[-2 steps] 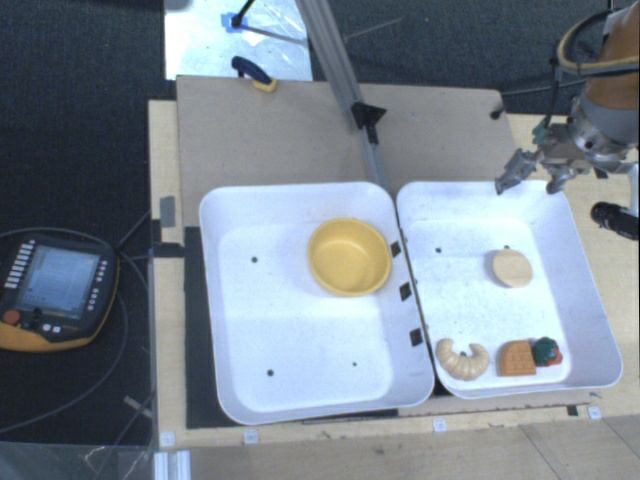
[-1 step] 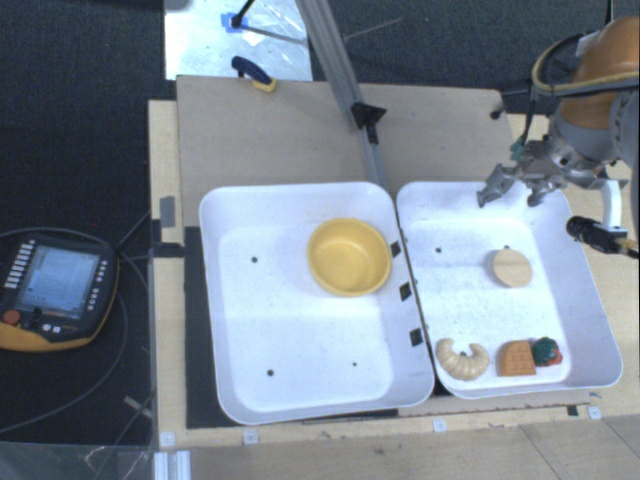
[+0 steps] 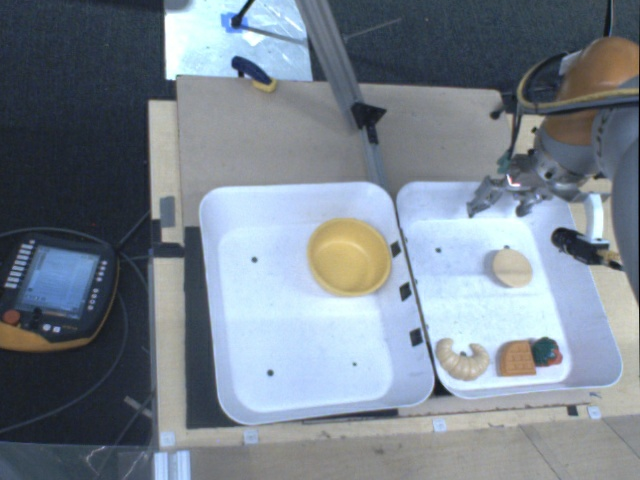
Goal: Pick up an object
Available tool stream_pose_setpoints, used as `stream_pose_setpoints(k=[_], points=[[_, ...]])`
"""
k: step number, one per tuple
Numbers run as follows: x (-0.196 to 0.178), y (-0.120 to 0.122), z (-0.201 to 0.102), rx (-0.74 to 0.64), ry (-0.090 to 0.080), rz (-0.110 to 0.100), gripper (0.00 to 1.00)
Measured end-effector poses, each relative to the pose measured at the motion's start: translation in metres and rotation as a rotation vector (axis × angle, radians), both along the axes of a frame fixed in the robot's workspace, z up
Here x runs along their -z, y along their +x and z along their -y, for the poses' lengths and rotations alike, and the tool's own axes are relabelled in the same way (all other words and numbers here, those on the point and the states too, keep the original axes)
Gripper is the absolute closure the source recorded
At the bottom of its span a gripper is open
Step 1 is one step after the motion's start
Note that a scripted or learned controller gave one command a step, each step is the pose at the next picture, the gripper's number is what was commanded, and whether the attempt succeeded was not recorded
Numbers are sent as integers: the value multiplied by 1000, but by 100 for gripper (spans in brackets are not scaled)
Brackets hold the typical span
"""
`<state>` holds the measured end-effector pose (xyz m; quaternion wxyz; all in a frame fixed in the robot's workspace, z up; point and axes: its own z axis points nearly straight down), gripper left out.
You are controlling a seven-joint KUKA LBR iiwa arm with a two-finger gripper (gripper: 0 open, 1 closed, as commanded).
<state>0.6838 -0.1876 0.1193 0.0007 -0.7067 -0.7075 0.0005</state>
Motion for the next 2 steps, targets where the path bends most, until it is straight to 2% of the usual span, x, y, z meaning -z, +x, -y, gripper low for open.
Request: stream_pose_setpoints(k=[1, 2], points=[[28, 0, 0, 0, -1, 3, 0], [18, 1, 0, -1, -1, 4, 100]])
